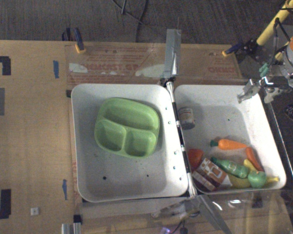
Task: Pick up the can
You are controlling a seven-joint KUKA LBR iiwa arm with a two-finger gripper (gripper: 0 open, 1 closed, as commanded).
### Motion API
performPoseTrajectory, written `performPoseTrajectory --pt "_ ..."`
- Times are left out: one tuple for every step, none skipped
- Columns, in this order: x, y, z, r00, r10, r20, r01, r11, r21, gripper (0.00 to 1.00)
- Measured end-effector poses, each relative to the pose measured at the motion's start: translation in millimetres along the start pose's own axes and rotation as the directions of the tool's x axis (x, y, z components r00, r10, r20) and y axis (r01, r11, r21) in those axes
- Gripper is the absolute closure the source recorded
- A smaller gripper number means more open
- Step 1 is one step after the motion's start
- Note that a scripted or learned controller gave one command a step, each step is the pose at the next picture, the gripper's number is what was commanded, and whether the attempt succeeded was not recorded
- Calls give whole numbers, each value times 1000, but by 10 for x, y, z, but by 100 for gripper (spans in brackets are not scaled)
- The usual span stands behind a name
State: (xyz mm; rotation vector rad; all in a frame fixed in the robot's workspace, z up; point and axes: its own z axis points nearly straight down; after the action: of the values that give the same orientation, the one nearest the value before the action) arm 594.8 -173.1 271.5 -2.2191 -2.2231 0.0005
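The can (186,117) is small and grey with a pale label. It rests in the right bin (219,106) against that bin's left wall, near the far corner. My gripper (257,92) hangs over the far right corner of the same bin, well to the right of the can and apart from it. Its two fingers stand spread with nothing between them, so it is open.
A green divided plate (128,127) lies in the left bin (88,174). At the near end of the right bin are an orange carrot (232,144), a green bottle (232,167), a brown packet (210,174), a red piece (195,156) and a yellow banana (244,181).
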Motion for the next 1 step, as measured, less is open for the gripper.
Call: performPoseTrajectory --pt "788 -153 1271 993 118 0 -118 993 1 0"
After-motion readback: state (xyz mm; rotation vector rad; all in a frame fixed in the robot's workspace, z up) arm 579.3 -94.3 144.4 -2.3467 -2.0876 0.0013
